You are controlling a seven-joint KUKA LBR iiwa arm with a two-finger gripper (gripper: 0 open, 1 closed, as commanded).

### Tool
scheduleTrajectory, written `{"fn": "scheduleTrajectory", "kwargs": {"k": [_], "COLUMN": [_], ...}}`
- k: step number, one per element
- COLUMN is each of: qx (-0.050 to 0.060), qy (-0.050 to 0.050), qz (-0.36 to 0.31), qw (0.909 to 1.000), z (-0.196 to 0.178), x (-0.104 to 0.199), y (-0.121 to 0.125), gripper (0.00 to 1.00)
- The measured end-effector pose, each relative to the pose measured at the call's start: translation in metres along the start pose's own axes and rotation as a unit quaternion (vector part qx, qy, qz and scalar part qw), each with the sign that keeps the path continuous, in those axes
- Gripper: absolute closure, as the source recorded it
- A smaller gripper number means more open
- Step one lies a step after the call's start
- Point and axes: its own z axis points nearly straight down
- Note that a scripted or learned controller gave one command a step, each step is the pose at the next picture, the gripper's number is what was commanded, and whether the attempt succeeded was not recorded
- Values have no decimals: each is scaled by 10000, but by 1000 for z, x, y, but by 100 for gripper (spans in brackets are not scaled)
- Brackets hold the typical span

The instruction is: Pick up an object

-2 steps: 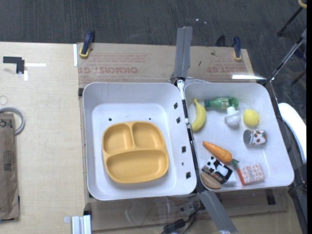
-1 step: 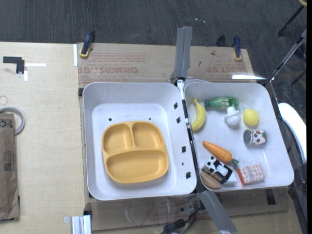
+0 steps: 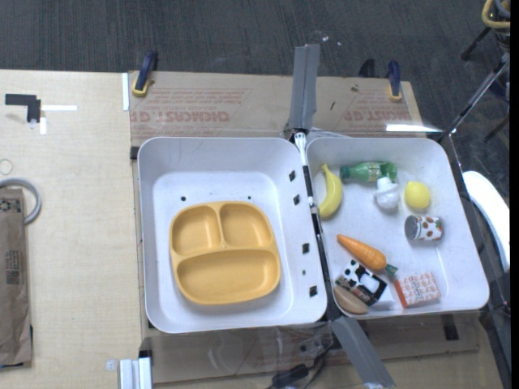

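- A black-and-white toy [image 3: 362, 282] hides part of a brown round thing [image 3: 347, 301] in the right bin [image 3: 454, 177].
- I cannot tell whether the gripper is open or closed.

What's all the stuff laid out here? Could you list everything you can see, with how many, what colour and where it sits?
Bins: 2, white, side by side on the bench.
Divided plate: 1, yellow-orange, three compartments, in the left bin.
Banana: 1, yellow, right bin, by its left wall.
Bottle: 1, green, lying at the back of the right bin.
Lemon: 1, yellow, right bin, back right.
White object: 1, between banana and lemon; too blurred to name.
Small cup: 1, white with a pattern, on its side, in front of the lemon.
Carrot: 1, orange, middle of the right bin.
Small box: 1, orange-red, front right.
Black-and-white item: 1, front left of the right bin.
Clamps: 2, blue and yellow, behind the bins.
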Motion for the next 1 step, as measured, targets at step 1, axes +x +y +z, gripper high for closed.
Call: {"fn": "scheduleTrajectory", "kwargs": {"k": [1], "qx": [-6], "qy": [5], "qz": [-80], "qw": [10000], "z": [-1], "x": [18], "y": [24], "gripper": [100]}}
